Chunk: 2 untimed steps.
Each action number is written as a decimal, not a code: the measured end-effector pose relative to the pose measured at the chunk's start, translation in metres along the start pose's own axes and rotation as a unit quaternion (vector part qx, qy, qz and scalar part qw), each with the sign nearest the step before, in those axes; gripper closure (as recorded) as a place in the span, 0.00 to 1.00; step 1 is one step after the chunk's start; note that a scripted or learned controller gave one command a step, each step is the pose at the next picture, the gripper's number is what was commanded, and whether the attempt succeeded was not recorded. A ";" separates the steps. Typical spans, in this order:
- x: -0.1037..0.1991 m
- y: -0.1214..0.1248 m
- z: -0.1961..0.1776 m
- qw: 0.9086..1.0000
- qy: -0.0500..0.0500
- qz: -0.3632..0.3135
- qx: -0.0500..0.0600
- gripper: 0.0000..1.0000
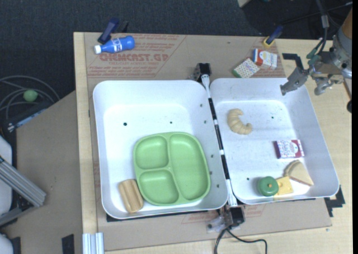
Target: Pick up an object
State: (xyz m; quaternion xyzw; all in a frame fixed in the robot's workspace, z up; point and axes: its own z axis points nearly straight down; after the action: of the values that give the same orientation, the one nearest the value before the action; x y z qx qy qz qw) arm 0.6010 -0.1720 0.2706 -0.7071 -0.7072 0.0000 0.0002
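Here the gripper (306, 76) hangs at the upper right of the frame, above the far right corner of the right bin (313, 118), with nothing between its fingers; from this slant I cannot tell whether they stand apart or together. It seems parked high and to the side so that the bin below is left open to the camera while a target is chosen.

The things to pick lie in the right bin. A croissant (240, 121) sits alone in the upper middle, well apart from the rest, which in my judgement makes it the easiest to take. A small red and white carton (288, 149) lies flat at the right. In the lower part a green round toy (268, 186), a yellow block (284, 186) and a tan wedge (299, 173) crowd together, touching or nearly so, close to the bin's lower wall; fingers closing there may catch a neighbour or the rim.

In the left bin (112, 135) a green divided plate (169, 167) lies in the lower middle, with a tan ridged piece (131, 195) just beside its lower left edge.

Outside the bins, on the bench at the top, lie a blue and white bottle (114, 45) and a few small cards (255, 64).
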 end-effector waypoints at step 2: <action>0.071 0.005 0.156 1.000 0.000 0.000 0.001 0.00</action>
State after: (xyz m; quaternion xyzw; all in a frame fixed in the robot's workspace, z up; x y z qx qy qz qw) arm 0.6061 -0.1010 0.1147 -0.7068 -0.7074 0.0007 0.0015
